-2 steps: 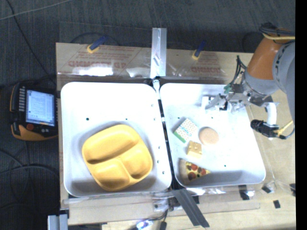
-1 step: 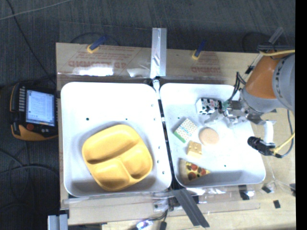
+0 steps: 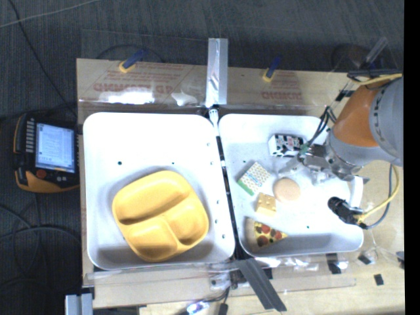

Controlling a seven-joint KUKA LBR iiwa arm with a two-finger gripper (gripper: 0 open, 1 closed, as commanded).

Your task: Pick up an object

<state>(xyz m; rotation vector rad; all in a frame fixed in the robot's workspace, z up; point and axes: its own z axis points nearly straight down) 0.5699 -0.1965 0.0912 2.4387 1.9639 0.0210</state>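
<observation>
Several small objects lie in the right bin (image 3: 328,238). A black-and-white item (image 3: 286,144) is near the bin's back. A green-and-white checkered packet (image 3: 254,177), a round beige piece (image 3: 287,189), a yellow cheese-like block (image 3: 266,204) and a pizza slice (image 3: 265,233) lie toward the middle and front. My gripper (image 3: 314,160) hangs low over the right side of this bin. It is just right of the black-and-white item and above right of the beige piece. The wrist with its orange band (image 3: 354,120) hides much of it.
A yellow divided tray (image 3: 161,214) lies in the left bin (image 3: 105,143). A ridge (image 3: 223,176) separates the two bins. A black cable connector (image 3: 341,207) hangs over the right bin's right edge. A handheld pendant (image 3: 46,153) rests left of the bench.
</observation>
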